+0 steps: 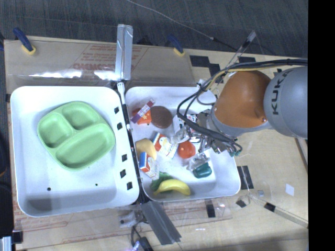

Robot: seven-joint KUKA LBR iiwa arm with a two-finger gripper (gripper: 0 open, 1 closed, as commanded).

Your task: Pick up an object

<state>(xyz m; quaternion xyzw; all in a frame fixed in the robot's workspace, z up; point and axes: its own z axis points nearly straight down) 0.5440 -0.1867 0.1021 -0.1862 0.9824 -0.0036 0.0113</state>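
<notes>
Robotics lab — clamped bench [63, 56], bins [21, 140]

We saw the grey arm [287, 102] reach in from the right, its orange band [242, 100] turned up toward the camera. Below it the wrist bent downward, draped in black cables, and the end effector [198, 151] hung low; its fingers were too cluttered to read.
</notes>
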